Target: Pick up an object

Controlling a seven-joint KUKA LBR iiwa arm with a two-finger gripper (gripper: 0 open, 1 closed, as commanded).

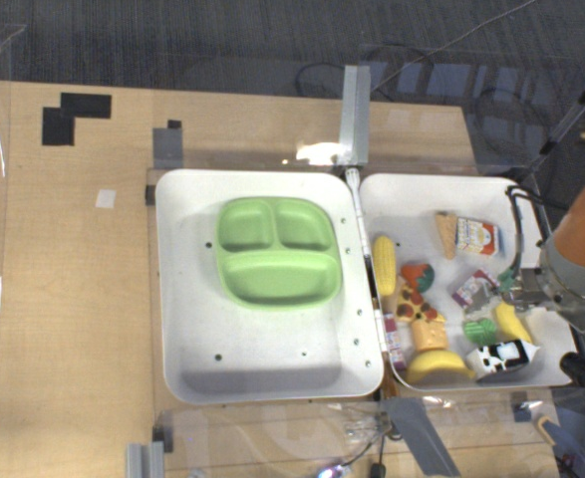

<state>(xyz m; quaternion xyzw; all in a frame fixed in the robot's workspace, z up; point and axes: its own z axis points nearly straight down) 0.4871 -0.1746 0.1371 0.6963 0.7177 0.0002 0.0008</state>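
Note:
The right bin [412,189] holds several toy foods. A yellow corn cob [383,264] lies along its left wall, with a red and green piece [418,276] beside it. A tan wedge [445,234] and a white and red carton [476,235] lie farther back. A purple packet [474,289], a green piece [479,329], a small yellow banana [512,322] and a black and white toy [501,358] sit toward the right. A larger yellow fruit [438,365] lies at the front. My gripper [518,291] hangs low at the bin's right side, just above the small banana and next to the purple packet.
The left bin [187,347] bears a green divided plate [275,250]. The arm's orange band [583,225] and a black cable [519,229] stand over the right bin's right wall. A metal post [356,113] rises behind the gap between the bins.

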